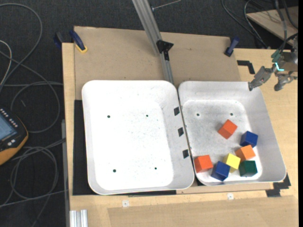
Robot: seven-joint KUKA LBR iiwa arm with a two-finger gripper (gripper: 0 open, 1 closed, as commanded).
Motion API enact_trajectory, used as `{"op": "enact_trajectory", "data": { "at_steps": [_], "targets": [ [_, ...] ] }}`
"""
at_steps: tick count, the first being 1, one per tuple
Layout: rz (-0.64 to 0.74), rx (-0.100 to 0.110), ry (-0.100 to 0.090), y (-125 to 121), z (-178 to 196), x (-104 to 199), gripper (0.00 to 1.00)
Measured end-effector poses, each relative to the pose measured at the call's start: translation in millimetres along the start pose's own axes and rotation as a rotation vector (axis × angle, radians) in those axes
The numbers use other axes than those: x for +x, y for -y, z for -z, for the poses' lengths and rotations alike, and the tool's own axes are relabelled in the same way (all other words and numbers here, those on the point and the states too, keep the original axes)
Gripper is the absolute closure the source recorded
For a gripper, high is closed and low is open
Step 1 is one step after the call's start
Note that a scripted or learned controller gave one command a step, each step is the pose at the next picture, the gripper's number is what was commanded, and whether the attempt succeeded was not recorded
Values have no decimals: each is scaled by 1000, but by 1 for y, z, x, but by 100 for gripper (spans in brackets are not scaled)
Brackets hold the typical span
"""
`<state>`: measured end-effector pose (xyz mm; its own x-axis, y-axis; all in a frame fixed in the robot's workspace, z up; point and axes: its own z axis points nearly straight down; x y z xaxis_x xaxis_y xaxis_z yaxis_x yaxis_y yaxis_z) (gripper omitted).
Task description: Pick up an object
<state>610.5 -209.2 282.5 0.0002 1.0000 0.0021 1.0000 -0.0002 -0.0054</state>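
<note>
No readable text, labels, brand names or numbers appear anywhere. The coloured blocks have plain faces, and the two white bins (128,136) carry only dark dots and speckles. The handheld device (9,131) at the left edge has a lit screen, too small to read.

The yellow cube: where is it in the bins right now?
The small yellow cube lies in the right white bin, near its front edge, between a blue cube to its front-left and a dark green cube to its right.
</note>
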Motion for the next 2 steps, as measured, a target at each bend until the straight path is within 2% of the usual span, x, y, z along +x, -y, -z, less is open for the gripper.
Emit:
{"op": "enact_trajectory", "data": {
  "at_steps": [1, 2],
  "targets": [
    [2, -4, 2, -1, 3, 0, 0],
    [0, -1, 1, -3, -42, -7, 0]
  ]
}}
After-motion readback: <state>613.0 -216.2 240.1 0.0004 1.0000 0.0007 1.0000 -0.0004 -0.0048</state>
